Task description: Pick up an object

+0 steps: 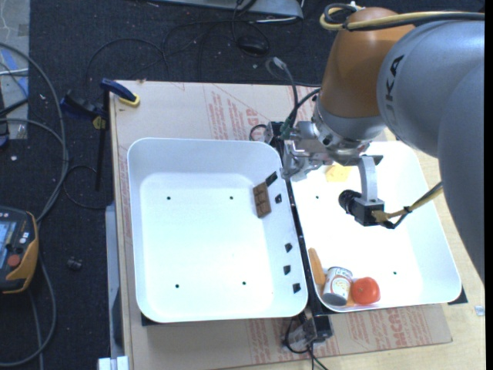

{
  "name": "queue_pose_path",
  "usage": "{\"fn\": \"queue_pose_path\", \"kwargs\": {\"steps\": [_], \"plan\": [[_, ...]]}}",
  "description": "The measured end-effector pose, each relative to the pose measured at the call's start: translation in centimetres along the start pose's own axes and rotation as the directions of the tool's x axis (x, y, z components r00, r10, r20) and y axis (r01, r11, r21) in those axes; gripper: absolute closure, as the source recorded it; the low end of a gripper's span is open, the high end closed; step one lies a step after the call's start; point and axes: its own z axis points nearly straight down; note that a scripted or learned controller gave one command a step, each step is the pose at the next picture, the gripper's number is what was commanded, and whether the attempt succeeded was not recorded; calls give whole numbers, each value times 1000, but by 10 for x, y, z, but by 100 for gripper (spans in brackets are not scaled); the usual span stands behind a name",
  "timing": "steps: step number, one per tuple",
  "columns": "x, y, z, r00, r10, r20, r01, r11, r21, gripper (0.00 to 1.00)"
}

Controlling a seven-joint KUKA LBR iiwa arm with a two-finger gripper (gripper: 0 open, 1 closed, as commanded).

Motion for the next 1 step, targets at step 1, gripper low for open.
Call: {"fn": "queue_pose_path", "kwargs": {"steps": [1], "plan": [[47, 26, 0, 1000, -1, -1, 1, 1000, 0, 100]]}}
